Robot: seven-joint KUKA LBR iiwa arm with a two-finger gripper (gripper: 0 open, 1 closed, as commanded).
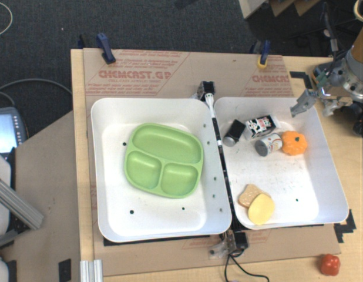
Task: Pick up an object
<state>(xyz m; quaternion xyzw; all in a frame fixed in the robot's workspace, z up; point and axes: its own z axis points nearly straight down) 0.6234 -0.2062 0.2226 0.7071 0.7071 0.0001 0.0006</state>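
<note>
A wooden bench [170, 75] seen from above carries two shallow white bins side by side. The left bin [111, 204] holds a green divided plate [164, 160] with three compartments, lying flat near its middle. The right bin [322, 181] holds the small things that could be picked. An orange pumpkin [294, 143] sits toward the bin's far right, with a grey cylinder [265, 145] just beside it on the left. Behind those lies a small black-and-white carton [261, 124], and a black cylinder [233, 132] lies near the divider between the bins. Toward the near edge, a yellow piece [261, 208] rests touching a tan cookie [249, 195]. A small red object [329, 264] lies on the bench outside the bins, at the near right corner. The arm enters from the right, and its gripper [308, 101] hangs above the far right corner of the right bin, well apart from every object there. A grey finger [301, 106] points down and left, but whether the gripper is wide or narrow cannot be told from this angle. Nothing sits between the fingers. By this evidence the task is at its start: no object is lifted, and approach, grasp and lift all remain.
</note>
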